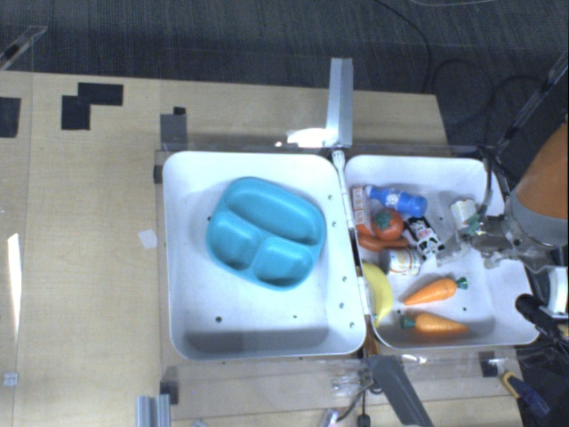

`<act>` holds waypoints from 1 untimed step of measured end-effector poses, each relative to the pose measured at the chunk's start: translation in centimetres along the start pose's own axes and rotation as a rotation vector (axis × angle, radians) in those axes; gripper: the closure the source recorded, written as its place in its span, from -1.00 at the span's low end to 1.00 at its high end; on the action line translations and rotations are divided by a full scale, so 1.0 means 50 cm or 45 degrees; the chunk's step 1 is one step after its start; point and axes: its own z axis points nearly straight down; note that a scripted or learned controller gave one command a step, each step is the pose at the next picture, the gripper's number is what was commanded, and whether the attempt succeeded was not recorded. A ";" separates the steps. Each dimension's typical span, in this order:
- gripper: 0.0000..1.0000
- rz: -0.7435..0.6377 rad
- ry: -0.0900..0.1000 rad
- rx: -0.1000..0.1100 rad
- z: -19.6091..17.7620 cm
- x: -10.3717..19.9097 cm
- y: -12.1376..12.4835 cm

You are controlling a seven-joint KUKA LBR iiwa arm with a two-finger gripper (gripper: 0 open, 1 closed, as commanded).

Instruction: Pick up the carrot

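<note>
One gripper here, sitting over the right bin near its right wall; can't tell its state from this angle, it's just a cluster of grey metal bits; the arm comes in behind it from the right, orange band showing at the frame edge. Just below and left of the gripper is a carrot, lying loose on the bin floor, green end pointing right, nothing touching it; a second carrot lies right below that one, close to the bin's near wall. Left of the gripper there's a small black-and-white toy, then a tomato and a blue bottle further left; a banana sits down-left against the divider. Way off left, the other bin holds a blue tray.
</note>
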 end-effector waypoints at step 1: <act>-1.00 -0.193 -0.004 -0.017 0.118 0.062 -0.049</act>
